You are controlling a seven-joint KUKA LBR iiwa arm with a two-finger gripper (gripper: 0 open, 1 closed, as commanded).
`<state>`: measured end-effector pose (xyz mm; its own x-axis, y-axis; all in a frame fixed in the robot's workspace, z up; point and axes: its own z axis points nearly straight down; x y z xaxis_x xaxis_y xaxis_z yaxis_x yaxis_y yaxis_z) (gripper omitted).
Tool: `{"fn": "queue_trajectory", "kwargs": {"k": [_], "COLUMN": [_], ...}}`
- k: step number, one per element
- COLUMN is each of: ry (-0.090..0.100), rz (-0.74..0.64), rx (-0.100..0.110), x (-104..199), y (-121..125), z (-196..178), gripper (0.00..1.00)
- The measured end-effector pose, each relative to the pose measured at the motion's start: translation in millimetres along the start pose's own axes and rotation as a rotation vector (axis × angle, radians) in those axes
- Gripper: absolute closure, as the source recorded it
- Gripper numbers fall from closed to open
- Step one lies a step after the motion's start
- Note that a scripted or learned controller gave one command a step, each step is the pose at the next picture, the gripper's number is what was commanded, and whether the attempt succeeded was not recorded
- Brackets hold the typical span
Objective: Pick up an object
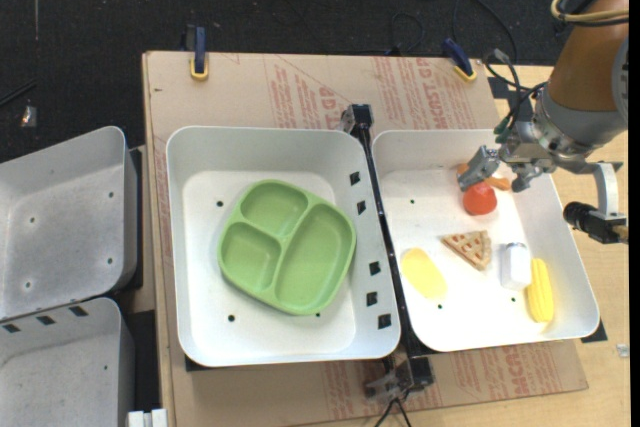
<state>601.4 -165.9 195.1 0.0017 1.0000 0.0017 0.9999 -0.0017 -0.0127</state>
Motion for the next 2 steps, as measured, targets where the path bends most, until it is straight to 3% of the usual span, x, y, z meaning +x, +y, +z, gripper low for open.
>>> {"fn": "queue_trajectory", "kwargs": {"k": [1, 2], "ry": [-0.002, -0.001], "rz": [-0.002, -0.001], "rx": [-0.012, -0.007], "x": [0.2, 0.8], "y": [3.0, -0.2], "z": [-7.2, 56.9], "gripper": [0.0, 0.0]}}
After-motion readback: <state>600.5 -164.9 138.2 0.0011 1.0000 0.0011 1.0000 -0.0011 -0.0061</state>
